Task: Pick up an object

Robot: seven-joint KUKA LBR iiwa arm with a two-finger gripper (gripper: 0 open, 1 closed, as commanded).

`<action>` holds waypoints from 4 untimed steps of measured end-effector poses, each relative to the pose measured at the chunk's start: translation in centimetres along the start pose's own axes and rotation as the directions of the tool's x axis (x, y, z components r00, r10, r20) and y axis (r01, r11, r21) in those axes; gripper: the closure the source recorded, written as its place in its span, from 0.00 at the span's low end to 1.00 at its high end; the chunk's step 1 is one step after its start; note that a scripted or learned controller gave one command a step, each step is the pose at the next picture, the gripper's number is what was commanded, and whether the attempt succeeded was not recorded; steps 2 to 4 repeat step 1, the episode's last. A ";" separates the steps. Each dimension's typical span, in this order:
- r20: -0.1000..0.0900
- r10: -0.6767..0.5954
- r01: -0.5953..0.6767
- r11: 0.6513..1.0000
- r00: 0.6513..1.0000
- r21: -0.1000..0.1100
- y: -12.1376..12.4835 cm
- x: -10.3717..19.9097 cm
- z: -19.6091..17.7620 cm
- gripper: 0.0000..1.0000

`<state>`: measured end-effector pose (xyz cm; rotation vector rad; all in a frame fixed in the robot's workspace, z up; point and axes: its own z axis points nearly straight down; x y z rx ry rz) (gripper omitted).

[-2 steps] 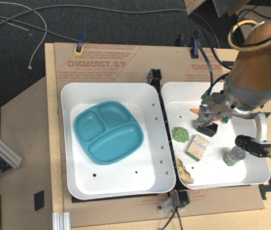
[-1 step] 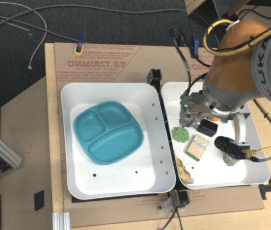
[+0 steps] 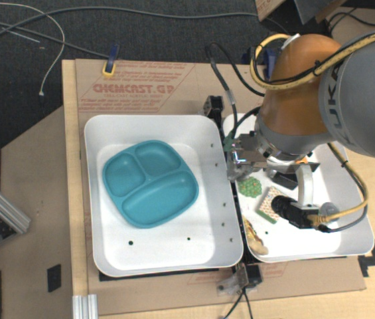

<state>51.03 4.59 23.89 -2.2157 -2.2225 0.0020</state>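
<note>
Closest to the camera, at the front edge of my right bin (image 3: 346, 244), there's a small tan, banana-ish thing (image 3: 256, 239) lying along the left wall. Just past it is a little tan card-like piece (image 3: 267, 209) with a red edge, and a green bumpy ball-looking thing (image 3: 250, 187) right beside that. My fingers (image 3: 240, 167) are down just above the green one, tucked under my wrist, so I honestly can't tell how wide they are or whether they touch anything. Over in the left bin (image 3: 107, 251) sits a teal divided plate (image 3: 150, 182), three compartments, flat on the floor. Cardboard-covered desk (image 3: 141, 88) at the back.
</note>
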 end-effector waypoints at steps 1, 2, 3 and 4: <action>0.000 -0.002 0.002 1.000 1.000 -0.003 0.9 4.6 0.6 1.00; 0.000 -0.002 0.002 1.000 1.000 -0.003 0.9 4.6 0.6 1.00; 0.000 -0.002 0.002 1.000 1.000 -0.003 0.9 4.6 0.6 1.00; 0.000 -0.002 0.002 1.000 1.000 -0.003 0.9 4.6 0.6 1.00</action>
